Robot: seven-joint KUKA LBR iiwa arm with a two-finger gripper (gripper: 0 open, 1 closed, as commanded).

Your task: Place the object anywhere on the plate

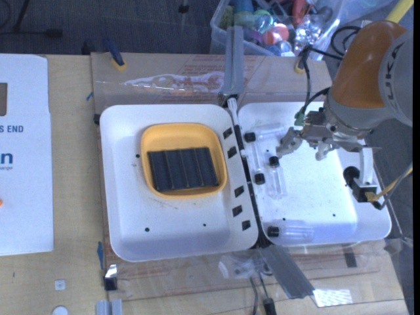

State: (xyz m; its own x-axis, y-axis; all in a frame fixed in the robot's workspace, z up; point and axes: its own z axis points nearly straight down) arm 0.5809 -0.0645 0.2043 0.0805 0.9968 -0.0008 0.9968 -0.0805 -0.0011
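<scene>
A yellow square plate (184,132) lies in the left bin (125,228). On it rests a dark grey ribbed rectangular block (182,169), flat and filling most of the plate's middle. My gripper (304,147) hangs over the back part of the right bin (367,225), well to the right of the plate. Its two fingers stand apart, open, with nothing between them. The grey arm with its orange band (367,51) comes in from the upper right.
Faint clear plastic pieces with small black caps lie in the right bin near its left wall (274,179) and front edge (292,230). A black divider ridge (239,176) separates the bins. A tub of colourful items (282,12) sits behind the bench.
</scene>
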